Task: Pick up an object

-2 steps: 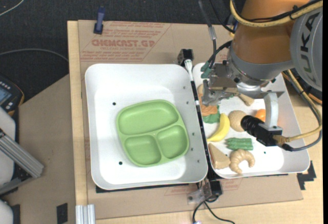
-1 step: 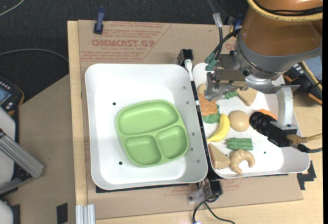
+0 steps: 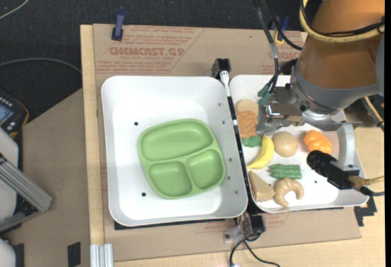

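While the arm (image 3: 342, 46) is reaching in from the right, its grey wrist is hanging low over the far half of the right bin (image 3: 321, 195), with the orange band sitting above it. The gripper (image 3: 270, 110) is pointing down into this bin, just beside the roll (image 3: 246, 119); whether it is spread or closed cannot be told. The pickable items are all lying in the right bin: banana (image 3: 264, 153), potato (image 3: 285, 143), orange (image 3: 317, 139), croissant (image 3: 288, 189). The left bin (image 3: 122, 137) is holding a green plate (image 3: 180, 156).
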You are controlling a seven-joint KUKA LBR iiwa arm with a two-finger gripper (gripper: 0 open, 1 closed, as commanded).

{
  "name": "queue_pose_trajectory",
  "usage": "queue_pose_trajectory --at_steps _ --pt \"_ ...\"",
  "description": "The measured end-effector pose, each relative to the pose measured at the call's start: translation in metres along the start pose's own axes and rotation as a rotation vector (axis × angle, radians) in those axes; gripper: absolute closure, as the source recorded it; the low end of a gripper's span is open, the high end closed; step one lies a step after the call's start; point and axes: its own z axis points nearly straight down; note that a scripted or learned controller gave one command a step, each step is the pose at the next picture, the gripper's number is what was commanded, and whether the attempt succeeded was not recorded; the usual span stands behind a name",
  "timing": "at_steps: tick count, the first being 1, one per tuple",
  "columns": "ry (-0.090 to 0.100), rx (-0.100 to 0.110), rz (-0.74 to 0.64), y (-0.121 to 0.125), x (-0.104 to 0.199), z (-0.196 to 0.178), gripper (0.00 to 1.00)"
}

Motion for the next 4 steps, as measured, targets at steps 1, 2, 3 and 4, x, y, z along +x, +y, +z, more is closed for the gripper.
queue_pose_trajectory --at_steps 1,2,3,4 --pt "0.003 -0.012 -0.013 0.000 0.073 -0.027 1.00" --pt "0.008 -0.022 -0.015 0.022 0.183 -0.147 1.00" --pt "-0.003 0.001 0.002 0.040 0.118 -0.078 1.00" --pt "-0.002 0.007 0.004 -0.003 0.041 0.028 1.00"
